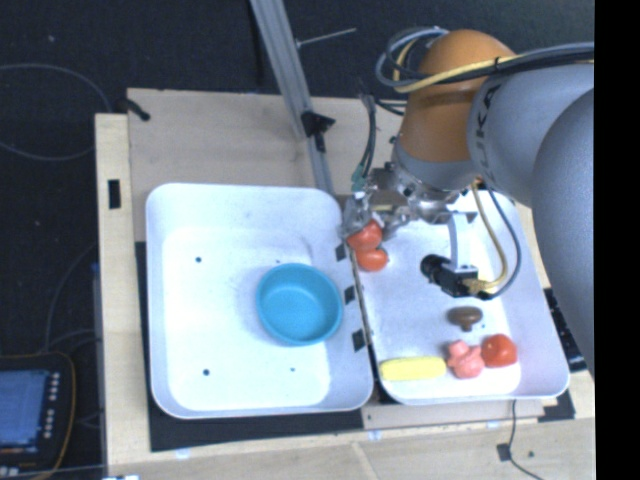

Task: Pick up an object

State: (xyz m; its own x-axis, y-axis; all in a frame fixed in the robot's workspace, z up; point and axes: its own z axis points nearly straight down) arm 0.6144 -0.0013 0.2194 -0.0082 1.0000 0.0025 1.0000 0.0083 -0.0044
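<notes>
Gripper (360,220) down low; clenched or released, can't tell from here. Orange-red lump (371,258) sits right beneath, seemingly touching. Likely light, softish, smooth: pinch across its narrow middle.

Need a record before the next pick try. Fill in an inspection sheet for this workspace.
Surface: pale bench bearing a left bin and a right bin, both white.
Job's things: in the right bin, an orange-red piece right at the gripper, a brown piece, a yellow piece, a pink piece, a red piece.
Clutter: blue bowl in the left bin.
Grippers: gripper over the right bin's left edge; grasp unclear.
Cables: grey loops by the orange band.
Surroundings: slanted metal strut behind; screen device lower left.
</notes>
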